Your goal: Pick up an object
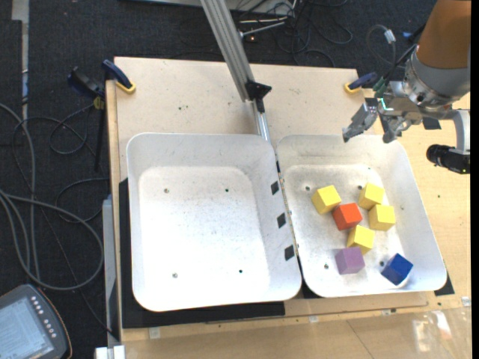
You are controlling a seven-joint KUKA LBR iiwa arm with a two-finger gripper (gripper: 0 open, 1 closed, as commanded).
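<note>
Camera view, end effector (372, 125) fingers apart above right bin (419, 200), small orange cube (346, 215) among yellow ones

We see two bins side by side: the right bin (419, 200) holds seven cubes (347, 216) clustered together, left bin (142, 200) beside it.

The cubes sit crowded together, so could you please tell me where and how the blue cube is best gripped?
Probably from straight above, closing the pincer on two opposite side faces of the blue cube. It sits apart from the purple cube, though close to the right bin's rim.
</note>
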